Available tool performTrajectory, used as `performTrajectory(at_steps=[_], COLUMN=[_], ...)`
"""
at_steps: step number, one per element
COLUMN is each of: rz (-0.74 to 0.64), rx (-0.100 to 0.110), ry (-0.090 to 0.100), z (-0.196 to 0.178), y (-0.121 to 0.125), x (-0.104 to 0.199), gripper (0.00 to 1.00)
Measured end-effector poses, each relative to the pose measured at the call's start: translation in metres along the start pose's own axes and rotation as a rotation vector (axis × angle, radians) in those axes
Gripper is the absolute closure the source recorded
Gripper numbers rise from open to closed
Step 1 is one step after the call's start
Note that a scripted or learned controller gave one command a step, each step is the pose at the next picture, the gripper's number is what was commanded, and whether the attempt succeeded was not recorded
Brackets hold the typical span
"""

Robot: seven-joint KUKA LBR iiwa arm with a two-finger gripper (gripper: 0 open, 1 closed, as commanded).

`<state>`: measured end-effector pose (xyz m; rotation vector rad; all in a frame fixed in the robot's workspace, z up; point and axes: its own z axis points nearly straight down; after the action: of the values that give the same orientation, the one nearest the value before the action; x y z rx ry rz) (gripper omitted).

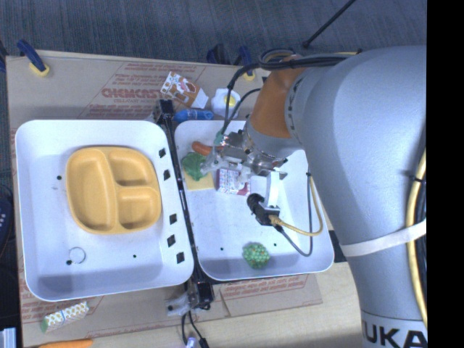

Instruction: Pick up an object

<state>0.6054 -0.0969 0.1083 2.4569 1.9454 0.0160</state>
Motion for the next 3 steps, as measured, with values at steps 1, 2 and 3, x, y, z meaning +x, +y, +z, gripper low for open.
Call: performTrajectory(at_steps=[1, 2, 3], rz=[0.135, 0.242, 0.112], rx=[-0.003, -0.002, 0.027], ry=[-0.002, -0.006, -0.005], z=[0.01, 0.01, 0.01], y=[-0.023, -0.032, 0.051], x=[-0.014, -0.006, -0.001], gripper=[0.0, 0.0, 0.0])
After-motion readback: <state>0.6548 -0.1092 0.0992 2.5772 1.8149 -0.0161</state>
